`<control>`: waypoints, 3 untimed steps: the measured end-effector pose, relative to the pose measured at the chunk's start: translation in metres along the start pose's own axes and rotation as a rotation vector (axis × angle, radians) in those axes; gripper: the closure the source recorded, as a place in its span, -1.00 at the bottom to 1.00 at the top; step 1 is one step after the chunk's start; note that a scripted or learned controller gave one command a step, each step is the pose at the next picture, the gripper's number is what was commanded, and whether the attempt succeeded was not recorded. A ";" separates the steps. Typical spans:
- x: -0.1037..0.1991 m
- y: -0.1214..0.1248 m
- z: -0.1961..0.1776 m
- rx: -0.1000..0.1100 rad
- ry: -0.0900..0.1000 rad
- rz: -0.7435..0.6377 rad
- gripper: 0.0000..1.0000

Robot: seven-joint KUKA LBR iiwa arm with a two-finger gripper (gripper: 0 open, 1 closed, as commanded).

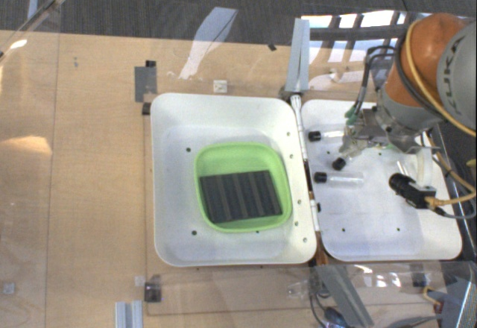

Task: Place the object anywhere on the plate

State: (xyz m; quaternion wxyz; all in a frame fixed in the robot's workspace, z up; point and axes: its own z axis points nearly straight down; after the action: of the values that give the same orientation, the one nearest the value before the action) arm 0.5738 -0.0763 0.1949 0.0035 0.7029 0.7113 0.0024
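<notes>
Camera view: hand (356, 142) sits low over the upper-left part of the right bin (373, 233). Can't tell whether it's apart or together, and nothing is visibly clamped in it. Best guess at the target is the small black-capped piece (339, 163) just below and left of the hand, lying on the bin floor. It's too small to say whether they touch. Two clear tubes with black caps are close by, one (323, 134) toward the bin's upper-left corner and one (343, 180) lying flat just under the target. The green plate (242, 153) is in the middle of the left bin (171, 170), well apart from all of that, with a dark ridged slab (240, 196) covering most of its floor. Judgement: we're at the pick stage and nothing has been moved across. To do it well, centre on the cap, come straight down and close without nudging the lower tube. Confirm the grip before lifting, since a round tube will likely roll or slip. Lift high enough to clear the walls between the bins, travel left in frame and release low over the plate's centre. The ridges should stop it rolling, so avoid the rim.
</notes>
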 end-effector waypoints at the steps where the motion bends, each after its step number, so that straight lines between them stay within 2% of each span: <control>1: 0.000 0.000 0.000 0.000 0.000 0.000 -1.00; 2: -0.026 -0.065 0.000 0.005 0.001 0.039 -1.00; 3: -0.025 -0.063 -0.010 0.001 0.001 0.034 1.00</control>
State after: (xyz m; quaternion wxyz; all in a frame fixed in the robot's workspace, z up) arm 0.5110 -0.1018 0.2043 0.0028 0.7148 0.6993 0.0023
